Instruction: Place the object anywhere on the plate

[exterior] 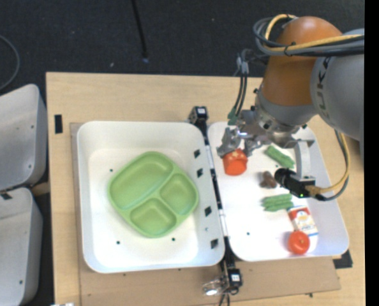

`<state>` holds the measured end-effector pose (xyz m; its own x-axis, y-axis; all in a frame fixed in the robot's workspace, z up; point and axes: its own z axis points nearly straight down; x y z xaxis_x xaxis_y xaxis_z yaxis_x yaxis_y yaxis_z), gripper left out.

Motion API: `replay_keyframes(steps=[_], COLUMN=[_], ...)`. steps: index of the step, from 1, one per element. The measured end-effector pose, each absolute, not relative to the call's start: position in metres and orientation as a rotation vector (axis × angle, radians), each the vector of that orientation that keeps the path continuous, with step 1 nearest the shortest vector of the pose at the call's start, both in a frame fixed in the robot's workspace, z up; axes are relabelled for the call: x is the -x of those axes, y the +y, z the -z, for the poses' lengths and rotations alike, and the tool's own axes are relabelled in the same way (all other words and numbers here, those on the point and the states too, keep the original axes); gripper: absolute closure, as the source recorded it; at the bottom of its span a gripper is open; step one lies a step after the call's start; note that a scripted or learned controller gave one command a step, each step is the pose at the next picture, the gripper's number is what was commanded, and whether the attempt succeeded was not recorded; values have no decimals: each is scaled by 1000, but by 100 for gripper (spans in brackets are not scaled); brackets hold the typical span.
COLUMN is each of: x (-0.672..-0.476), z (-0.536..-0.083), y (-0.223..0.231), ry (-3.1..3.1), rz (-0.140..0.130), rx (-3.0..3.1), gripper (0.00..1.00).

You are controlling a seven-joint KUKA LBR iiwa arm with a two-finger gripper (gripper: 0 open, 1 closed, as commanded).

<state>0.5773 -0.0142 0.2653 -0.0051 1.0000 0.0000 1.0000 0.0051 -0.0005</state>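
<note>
A green plate (152, 193) with three compartments lies in the left white bin (94, 145), tilted a little, with nothing on it. My gripper (235, 143) hangs over the upper left part of the right bin (253, 234), close to the divider between the bins. Directly under it, touching or nearly touching its tip, sits a small orange object (235, 164). The gripper's grey body hides the top of that object.
The right bin also holds a green pod (279, 155), a brown lump (267, 180), a bunch of green beans (277, 202), a small carton (302, 219) and a red tomato (298, 242). A black cable fitting (290, 180) hangs from the arm over them.
</note>
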Motion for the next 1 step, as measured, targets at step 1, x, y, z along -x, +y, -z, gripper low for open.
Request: replay_keyframes(steps=[1], x=[-565], z=[-259], y=[29], ry=[-2227], rz=[-1], rx=[2215], gripper=[100])
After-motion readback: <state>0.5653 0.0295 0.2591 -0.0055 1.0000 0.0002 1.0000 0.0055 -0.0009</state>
